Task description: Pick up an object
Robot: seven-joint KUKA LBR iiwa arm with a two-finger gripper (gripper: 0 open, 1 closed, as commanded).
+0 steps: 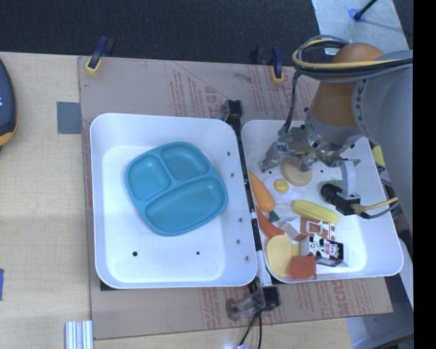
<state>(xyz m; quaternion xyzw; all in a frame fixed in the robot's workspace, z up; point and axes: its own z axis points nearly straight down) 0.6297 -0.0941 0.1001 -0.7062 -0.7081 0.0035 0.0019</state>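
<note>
Wooden bench top (36,217) under brown cardboard sheet (167,78); dark carpet floor (167,9) beyond, well left of gripper (299,155).

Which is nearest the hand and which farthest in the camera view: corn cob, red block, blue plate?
From the hand:
1. Corn cob, right bin, just below the hand.
2. Red block, right bin's near edge.
3. Blue plate, left bin, farthest.

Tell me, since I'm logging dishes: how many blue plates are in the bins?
1: the blue divided plate lies in the left bin. The arm may hide items in the right bin.
</note>
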